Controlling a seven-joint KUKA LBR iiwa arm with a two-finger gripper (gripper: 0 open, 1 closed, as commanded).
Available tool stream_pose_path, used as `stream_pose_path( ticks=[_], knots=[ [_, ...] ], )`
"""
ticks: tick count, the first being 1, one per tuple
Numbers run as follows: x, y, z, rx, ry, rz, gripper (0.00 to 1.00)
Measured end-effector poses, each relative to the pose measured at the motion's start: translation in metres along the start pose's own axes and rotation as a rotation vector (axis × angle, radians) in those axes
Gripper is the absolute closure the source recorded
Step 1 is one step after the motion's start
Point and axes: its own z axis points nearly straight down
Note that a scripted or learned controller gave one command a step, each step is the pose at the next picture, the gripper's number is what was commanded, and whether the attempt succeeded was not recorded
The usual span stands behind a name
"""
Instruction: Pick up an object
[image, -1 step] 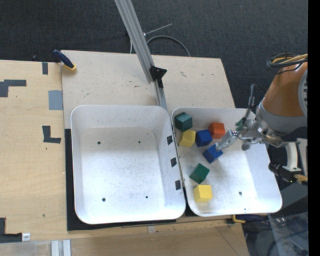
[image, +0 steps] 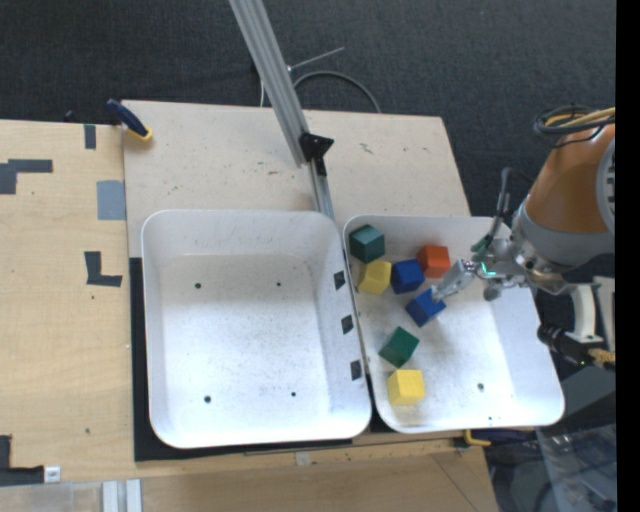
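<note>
A: Over the right bin (image: 520, 400), beside a crowded cluster — easy to knock the blue cube (image: 425, 306) away or drag a neighbour along.

B: Cause?

A: Tight packing: second blue cube (image: 407, 275), orange cube (image: 434, 259) and yellow cube (image: 375, 277) just beside it.

B: Position relative to the gripper (image: 453, 284)?

A: Just below-left of the tips, touching or nearly so; hard to say which. Not visibly clamped.

B: Gripper state?

A: Cannot tell — too small and blurred.

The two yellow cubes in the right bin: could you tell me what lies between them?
In the camera view, a green cube lies between the upper yellow cube and the lower yellow cube.
</note>
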Motion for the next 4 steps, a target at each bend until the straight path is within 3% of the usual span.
stream_pose_path(
  ticks=[2, 3, 4],
  knots=[
    [0.009, -0.009, 0.106, 0.002, -0.002, 0.000, 0.00],
    [0.010, -0.009, 0.094, 0.002, 0.001, -0.001, 1.00],
    [0.019, -0.014, 0.043, -0.005, -0.001, 0.000, 1.00]
  ],
)
